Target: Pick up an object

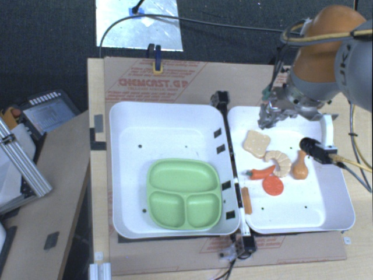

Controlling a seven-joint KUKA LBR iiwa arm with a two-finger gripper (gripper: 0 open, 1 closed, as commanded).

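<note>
Divided tray [183, 192] in left bin [131, 127]; toy foods [274, 168] clustered in right bin [326, 209].

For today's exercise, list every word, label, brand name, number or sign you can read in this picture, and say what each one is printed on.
"CHEMCAST GP" in red capitals, on the brown paper-covered board lying under the two white bins.
Smaller red print in repeated rows around that same board: too small and blurred to read.
Screen of the dark device at the left: blurred, unreadable.

Glossy green plastic tray [184, 192] in a smooth white plastic bin [125, 156].
</note>
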